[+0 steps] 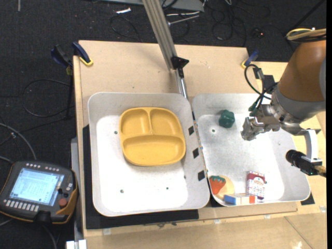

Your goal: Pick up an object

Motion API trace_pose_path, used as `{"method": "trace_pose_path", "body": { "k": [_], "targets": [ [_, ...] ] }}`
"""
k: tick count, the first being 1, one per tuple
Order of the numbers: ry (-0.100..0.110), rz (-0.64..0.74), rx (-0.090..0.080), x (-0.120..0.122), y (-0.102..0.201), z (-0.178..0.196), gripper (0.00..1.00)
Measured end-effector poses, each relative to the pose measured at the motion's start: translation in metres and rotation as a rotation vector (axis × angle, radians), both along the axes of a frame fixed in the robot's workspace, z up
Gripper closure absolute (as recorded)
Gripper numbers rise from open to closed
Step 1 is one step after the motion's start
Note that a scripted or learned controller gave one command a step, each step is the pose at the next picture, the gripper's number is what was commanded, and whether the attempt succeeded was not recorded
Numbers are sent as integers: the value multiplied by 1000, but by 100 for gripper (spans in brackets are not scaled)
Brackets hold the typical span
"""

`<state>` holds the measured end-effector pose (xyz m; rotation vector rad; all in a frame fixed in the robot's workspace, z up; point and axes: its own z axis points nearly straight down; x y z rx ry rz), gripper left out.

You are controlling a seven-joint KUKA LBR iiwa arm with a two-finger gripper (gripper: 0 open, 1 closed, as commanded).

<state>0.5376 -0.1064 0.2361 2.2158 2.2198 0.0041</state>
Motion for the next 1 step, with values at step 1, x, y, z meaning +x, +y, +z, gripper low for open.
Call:
{"method": "trace_pose_path", "body": {
  "k": [1],
  "targets": [
    [3, 1, 1, 1, 0, 14, 100]
  ]
}}
